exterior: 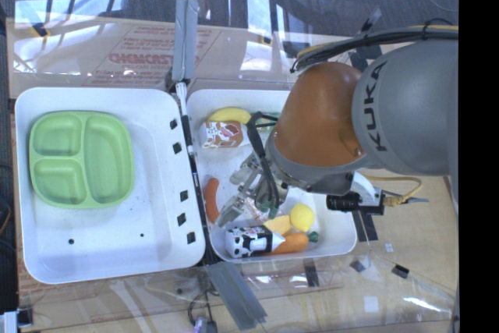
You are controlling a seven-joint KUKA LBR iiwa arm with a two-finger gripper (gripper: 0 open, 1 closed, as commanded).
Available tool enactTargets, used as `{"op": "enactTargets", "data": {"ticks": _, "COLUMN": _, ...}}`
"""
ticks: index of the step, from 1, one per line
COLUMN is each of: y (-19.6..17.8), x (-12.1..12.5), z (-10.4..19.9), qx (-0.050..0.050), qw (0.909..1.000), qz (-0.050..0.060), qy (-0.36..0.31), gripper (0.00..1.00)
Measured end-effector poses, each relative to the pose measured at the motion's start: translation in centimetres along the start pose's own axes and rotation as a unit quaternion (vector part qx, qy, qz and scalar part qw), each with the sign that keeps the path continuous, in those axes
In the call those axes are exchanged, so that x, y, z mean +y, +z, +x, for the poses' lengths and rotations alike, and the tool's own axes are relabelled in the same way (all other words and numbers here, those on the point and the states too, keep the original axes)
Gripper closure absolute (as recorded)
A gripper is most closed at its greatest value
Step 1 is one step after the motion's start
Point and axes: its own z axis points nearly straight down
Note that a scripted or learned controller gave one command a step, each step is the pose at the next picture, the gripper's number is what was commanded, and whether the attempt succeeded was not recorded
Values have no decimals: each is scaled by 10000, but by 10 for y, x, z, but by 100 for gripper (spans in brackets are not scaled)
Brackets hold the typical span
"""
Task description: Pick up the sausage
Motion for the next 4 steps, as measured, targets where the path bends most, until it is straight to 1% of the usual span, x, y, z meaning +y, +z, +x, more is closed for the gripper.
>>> {"op": "enactTargets", "data": {"ticks": 1, "y": -10, "x": 1, "z": -1, "qx": -6, "qw": 10000, "qz": -3, "qy": -21, "gripper": 100}}
{"op": "enactTargets", "data": {"ticks": 2, "y": -10, "x": 1, "z": -1, "qx": -6, "qw": 10000, "qz": -3, "qy": -24, "gripper": 0}}
{"op": "enactTargets", "data": {"ticks": 3, "y": 0, "x": 74, "z": 47, "qx": -1, "qw": 10000, "qz": 1, "qy": -77, "gripper": 0}}
{"op": "enactTargets", "data": {"ticks": 4, "y": 0, "x": -15, "z": -10, "qx": -22, "qw": 9986, "qz": -6, "qy": -519, "gripper": 0}}
